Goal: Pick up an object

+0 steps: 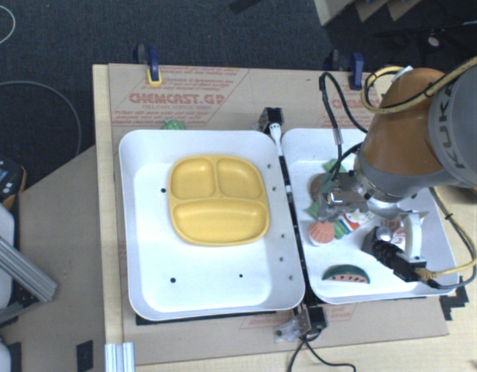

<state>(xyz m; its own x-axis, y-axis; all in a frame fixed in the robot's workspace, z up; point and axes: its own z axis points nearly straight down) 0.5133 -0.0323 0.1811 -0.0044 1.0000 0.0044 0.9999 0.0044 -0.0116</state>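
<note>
Toy food pieces lie in the right bin (316, 147): a round salmon-pink piece (322, 234), a watermelon slice (346, 274) near the front rim, and a red, white and green item (350, 223) close under the arm. The grey-and-orange arm (405, 134) reaches down over this bin, its tool (334, 198) low among the pieces; whether the tool is open or closed cannot be told. A yellow divided plate (218, 199) sits in the left bin (145, 231). Both bins rest on the cardboard-covered surface (184, 95).
</note>
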